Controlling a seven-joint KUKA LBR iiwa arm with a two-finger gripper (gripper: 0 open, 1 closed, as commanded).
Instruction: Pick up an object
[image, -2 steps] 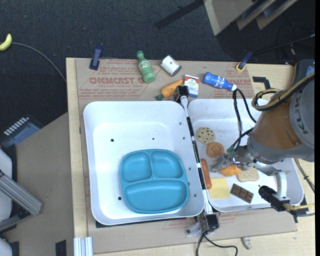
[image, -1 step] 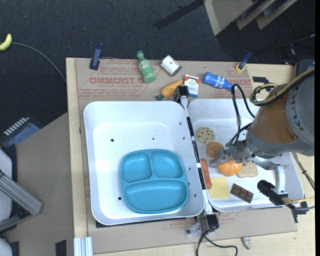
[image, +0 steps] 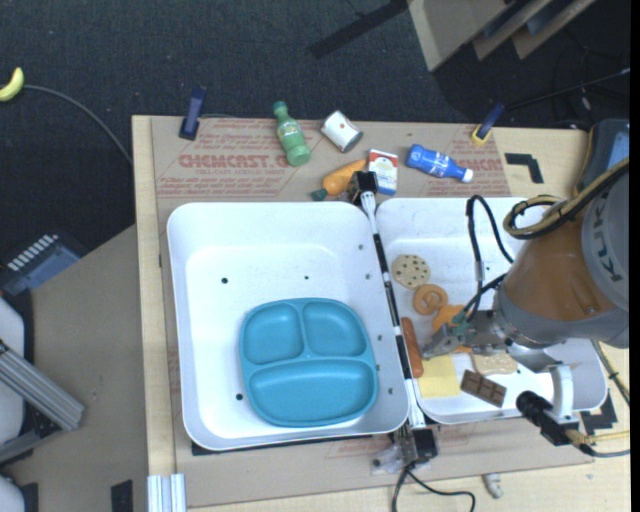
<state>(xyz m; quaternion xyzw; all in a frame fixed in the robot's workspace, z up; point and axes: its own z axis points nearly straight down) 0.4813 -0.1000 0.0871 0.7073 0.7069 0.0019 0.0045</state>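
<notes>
Grey and low, the end effector (image: 452, 338) sits in the right bin (image: 440, 220), just above the yellow square (image: 437, 379), likely to grab it. I cannot tell if it holds anything. Left of it lies the blue tray (image: 306, 360).

Objects near the claw (image: 447, 340): pretzel (image: 430, 299) and cookie (image: 409, 268) above, cheese slice (image: 437, 379) just below, chocolate bar (image: 483, 387) lower right.

Blue divided plate (image: 308, 360), white bins (image: 200, 260), green bottle (image: 292, 136), blue bottle (image: 438, 163)
</notes>
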